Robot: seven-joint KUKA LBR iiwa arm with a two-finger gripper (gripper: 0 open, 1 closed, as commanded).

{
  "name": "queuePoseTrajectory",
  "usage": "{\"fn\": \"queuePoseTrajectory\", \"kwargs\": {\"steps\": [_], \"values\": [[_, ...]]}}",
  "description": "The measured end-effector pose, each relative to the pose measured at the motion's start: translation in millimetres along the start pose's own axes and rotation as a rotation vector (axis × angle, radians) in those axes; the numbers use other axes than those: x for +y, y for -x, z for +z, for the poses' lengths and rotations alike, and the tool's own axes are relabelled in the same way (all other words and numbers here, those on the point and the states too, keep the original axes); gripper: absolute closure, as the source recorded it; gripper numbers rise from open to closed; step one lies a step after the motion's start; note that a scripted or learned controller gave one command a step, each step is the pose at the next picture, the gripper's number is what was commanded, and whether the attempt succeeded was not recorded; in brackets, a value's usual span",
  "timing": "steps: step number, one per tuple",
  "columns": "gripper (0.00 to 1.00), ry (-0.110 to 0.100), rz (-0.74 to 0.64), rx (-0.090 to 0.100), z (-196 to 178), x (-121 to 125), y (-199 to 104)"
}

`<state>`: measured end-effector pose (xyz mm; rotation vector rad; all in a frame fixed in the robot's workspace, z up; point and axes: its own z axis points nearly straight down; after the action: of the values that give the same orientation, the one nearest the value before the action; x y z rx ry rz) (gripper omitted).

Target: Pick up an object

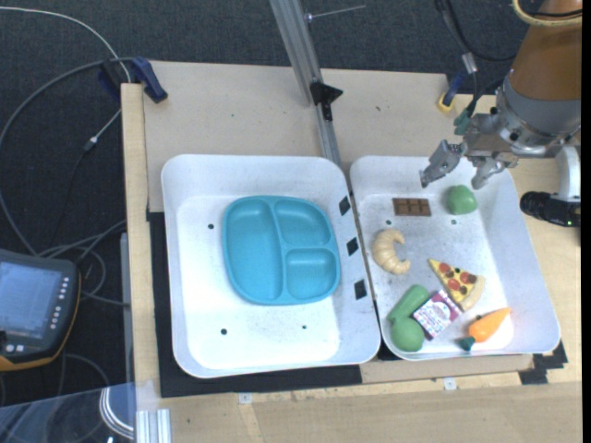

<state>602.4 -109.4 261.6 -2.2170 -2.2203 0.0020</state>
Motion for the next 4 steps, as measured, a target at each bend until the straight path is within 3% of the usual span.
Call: {"fn": "queuePoseTrajectory", "kwargs": {"steps": [1,2,4], "values": [[0.00,0.000,0.000,0.000,0.0,0.0,0.0],[0.00,-0.002,0.001,0.000,44.0,-6.3,1.7],[0.00,-0.006,0.001,0.001,166.7,-8.9,-13.2]]}}
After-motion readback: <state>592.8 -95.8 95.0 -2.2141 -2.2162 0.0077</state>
